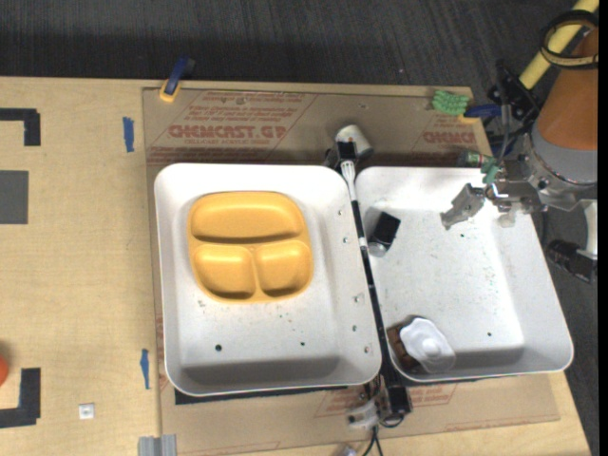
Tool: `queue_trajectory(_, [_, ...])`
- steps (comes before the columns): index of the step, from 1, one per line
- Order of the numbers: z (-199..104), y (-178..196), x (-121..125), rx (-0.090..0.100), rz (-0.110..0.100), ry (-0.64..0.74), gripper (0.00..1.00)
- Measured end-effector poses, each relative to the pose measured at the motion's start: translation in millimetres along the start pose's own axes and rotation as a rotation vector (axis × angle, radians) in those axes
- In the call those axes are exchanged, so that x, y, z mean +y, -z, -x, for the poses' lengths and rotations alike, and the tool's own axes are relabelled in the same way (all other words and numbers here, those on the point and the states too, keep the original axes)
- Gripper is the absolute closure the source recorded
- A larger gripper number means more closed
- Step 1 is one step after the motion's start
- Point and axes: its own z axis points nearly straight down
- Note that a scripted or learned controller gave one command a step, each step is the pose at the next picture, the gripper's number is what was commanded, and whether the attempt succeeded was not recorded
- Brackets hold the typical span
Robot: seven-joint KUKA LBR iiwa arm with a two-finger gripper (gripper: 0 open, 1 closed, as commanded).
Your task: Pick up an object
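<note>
Plywood surface carries two white bins: in the right bin [532, 283] a small black block [383, 227] looks light, rigid, graspable across its sides, while the jaws [463, 206] hover nearby, apparently released.

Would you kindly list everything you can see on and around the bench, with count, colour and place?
left bin: one, white, left half of the bench
right bin: one, white, beside the left bin
divided tray: one, yellow, three compartments, upper part of the left bin
small block: one, black, right bin near its left wall
cup-like object: one, white with something brown beside it, near front-left corner of the right bin
clamp: one, blue and yellow, board's back-left corner
clamp: one, green, board's back-right corner
tape marks: two, blue, left of the board
arm: one, grey with orange band, at right
pincer: one, grey, over the right bin's back part, holding nothing visible
</note>
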Motion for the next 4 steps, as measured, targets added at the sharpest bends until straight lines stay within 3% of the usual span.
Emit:
queue_trajectory(1, [-9.1, -134.0, -10.2, 0.0, 0.0, 0.173, 0.0])
queue_trajectory(2, [-24.4, -152.9, -87.5, -0.001, 0.002, 0.221, 0.0])
queue_trajectory(3, [-25.7, -142.9, -86.5, 0.0, 0.006, 0.221, 1.0])
queue_trajectory(4, [-23.3, -152.8, -60.8, 0.0, 0.003, -0.15, 1.0])
